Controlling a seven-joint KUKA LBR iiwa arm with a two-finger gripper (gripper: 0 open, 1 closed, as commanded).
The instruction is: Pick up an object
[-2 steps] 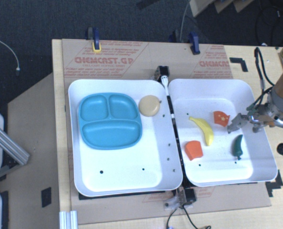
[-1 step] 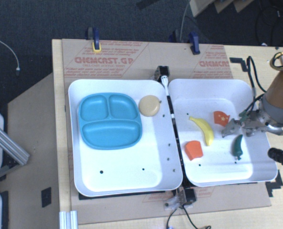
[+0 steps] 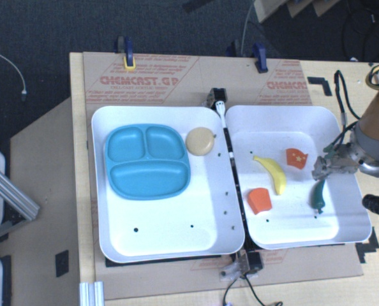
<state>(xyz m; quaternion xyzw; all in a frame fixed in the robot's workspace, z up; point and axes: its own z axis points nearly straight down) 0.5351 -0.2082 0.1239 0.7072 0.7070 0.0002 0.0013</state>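
Camera view from above: two white bins sit side by side on a brown board. Left bin (image 3: 164,234) contains a blue divided plate (image 3: 148,160) and, just beside the plate's upper right corner, a round beige object (image 3: 200,141). Right bin (image 3: 291,231) contains four items: a yellow banana (image 3: 272,173) near the middle, an orange block (image 3: 260,200) just below and left of the banana, a red piece (image 3: 296,158) to the banana's upper right, and a dark green item (image 3: 318,196) near the right wall. The arm (image 3: 371,132) enters from the right edge. Gripper (image 3: 326,166) is positioned over the right side of the right bin, directly above the green item and right of the red piece. Finger state: cannot be determined at this resolution. No object is seen between the fingers.
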